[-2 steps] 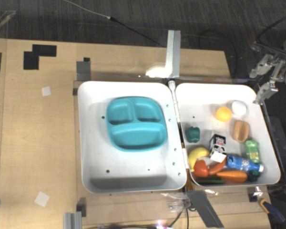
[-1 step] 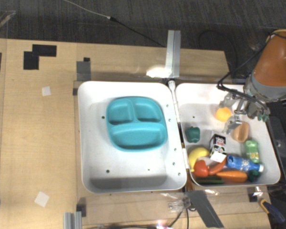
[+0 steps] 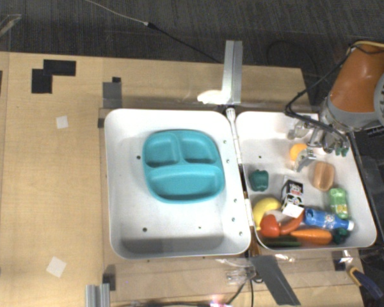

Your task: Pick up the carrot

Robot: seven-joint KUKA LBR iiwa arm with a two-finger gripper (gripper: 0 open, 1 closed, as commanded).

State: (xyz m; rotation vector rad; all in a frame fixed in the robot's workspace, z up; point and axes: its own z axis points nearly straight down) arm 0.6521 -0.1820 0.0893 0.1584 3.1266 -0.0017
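- Wooden bench (image 3: 45,190), two white bins side by side; the right bin (image 3: 365,232) is crowded along its near edge.
- One carrot (image 3: 312,235) lies there, untouched; the whole pick is left.
- Gripper (image 3: 313,147) hovers near the far edge; whether the claw is apart, I cannot tell.
- One teal tray (image 3: 181,165) fills the left bin.

Even, bright overhead light — glare on the white bins (image 3: 118,190), soft shadows, slight blur.
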